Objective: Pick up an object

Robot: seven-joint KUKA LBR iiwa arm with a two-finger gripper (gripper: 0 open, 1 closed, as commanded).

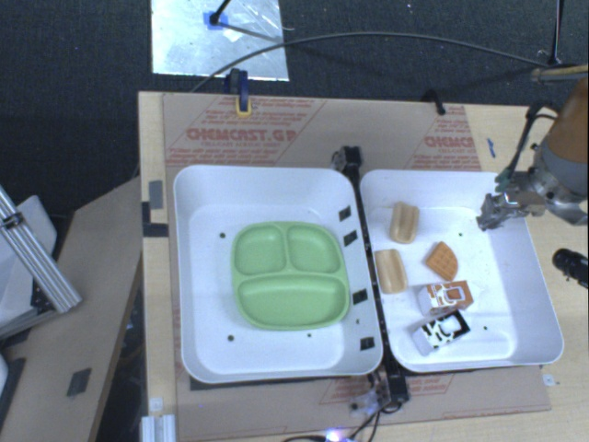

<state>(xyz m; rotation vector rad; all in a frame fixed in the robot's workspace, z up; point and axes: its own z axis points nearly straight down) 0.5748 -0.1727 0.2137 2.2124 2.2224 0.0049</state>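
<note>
Left bin [198,247] holds a green divided plate [290,274]. Right bin [525,320] holds two tan bread pieces [403,222], an orange waffle [443,261], a brown-white carton [448,296] and a black-white carton [442,331]. Gripper [497,208] over the right bin's upper right corner, grasp state: cannot tell.

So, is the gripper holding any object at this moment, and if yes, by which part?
Nothing is held. The gripper is at the right bin's upper right rim, apart from the items, and nothing is seen in it.
</note>
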